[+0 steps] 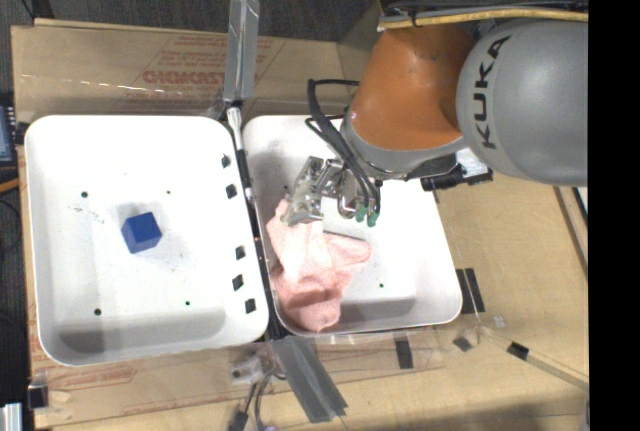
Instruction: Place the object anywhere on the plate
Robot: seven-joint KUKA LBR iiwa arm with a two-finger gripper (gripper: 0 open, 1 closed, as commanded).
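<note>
Plainly, the gripper hangs low in the right bin, just over the upper edge of a crumpled pink cloth that lies against that bin's left wall; whether it is clenched on the cloth or released I cannot tell, since the metal parts overlap the fabric; a blue cube sits alone in the left bin, well apart from the arm; no plate is evident to me, so the target is unclear; the risk, I judge, is that soft fabric slips or only a fold is caught, so the cloth drags and drops short; it may also snag on the divider between bins.
</note>
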